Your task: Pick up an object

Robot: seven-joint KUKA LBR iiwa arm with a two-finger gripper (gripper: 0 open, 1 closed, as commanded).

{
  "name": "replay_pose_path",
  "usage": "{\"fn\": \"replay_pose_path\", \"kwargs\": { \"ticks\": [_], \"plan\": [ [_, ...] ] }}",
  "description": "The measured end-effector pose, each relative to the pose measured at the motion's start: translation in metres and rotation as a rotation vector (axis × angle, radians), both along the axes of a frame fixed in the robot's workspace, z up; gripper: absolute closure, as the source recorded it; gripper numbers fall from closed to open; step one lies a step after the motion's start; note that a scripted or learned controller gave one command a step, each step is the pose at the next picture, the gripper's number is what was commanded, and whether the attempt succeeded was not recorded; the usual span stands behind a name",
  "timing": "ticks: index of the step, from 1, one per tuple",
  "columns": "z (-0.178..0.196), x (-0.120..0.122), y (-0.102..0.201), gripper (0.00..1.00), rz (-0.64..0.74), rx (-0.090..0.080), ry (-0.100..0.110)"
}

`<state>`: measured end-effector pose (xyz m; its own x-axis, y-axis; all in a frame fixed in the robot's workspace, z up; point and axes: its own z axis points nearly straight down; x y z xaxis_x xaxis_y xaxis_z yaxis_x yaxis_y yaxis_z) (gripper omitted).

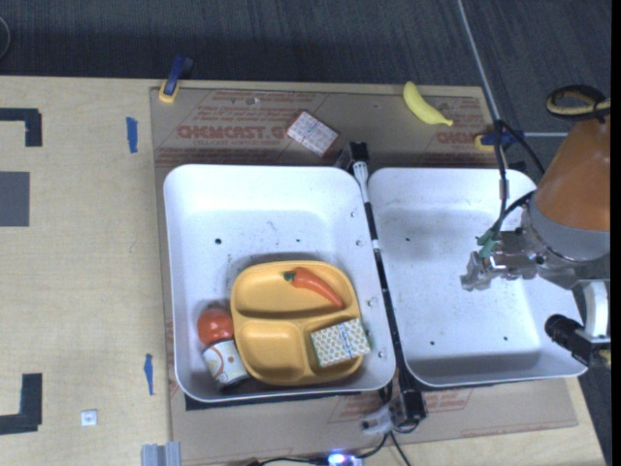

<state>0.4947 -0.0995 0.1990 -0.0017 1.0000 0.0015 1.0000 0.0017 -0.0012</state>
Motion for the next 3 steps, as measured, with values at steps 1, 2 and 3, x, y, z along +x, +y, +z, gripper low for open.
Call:
{"fn": "replay_pose_path", "kwargs": {
  "ticks": [1,2,3],
  "plan": [
    [0.022,-0.014,0.085,1.0,0.0,0.0,-0.002],
    [-0.009,-0.015,0.014,1.0,-0.002,-0.001,0.0],
    [0.0,-0.014,0.025,1.0,0.0,-0.002,-0.005]
  ]
}}
